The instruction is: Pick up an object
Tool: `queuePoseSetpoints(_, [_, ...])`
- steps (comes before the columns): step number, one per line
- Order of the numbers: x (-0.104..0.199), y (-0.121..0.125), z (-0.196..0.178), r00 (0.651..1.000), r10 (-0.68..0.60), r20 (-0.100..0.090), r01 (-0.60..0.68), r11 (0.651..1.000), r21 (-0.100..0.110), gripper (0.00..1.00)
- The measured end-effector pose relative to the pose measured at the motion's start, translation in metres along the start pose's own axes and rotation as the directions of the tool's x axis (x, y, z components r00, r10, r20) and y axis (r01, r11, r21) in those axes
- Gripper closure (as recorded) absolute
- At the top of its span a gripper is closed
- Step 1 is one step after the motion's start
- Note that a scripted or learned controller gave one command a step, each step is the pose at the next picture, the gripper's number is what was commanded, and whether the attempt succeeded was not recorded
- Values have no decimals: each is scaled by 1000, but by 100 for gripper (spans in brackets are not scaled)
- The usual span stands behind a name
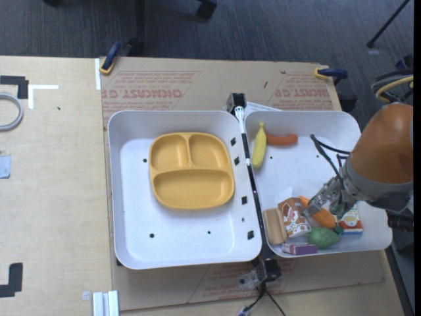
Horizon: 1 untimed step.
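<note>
Your claw is down among the toy food in the right bin, reaching for the orange piece just beneath it; whether it's clenched you cannot tell, so confirm before lifting.

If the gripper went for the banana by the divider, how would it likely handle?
The banana looks like a smooth toy, so probably light, stiff and a bit slippery. Its curved, rounded body may rock or roll if nudged. It lies against the right bin's divider wall, likely crowding one finger.

bright, even overhead light, soft shadows inside the white bins, slightly soft focus throughout.
</note>
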State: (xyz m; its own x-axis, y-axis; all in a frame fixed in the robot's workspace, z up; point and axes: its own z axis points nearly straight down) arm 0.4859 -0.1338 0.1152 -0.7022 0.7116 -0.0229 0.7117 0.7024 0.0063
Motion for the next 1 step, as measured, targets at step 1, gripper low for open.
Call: queuePoseSetpoints(1, [53,44,-78,994,-106,-21,106,994,3,100])
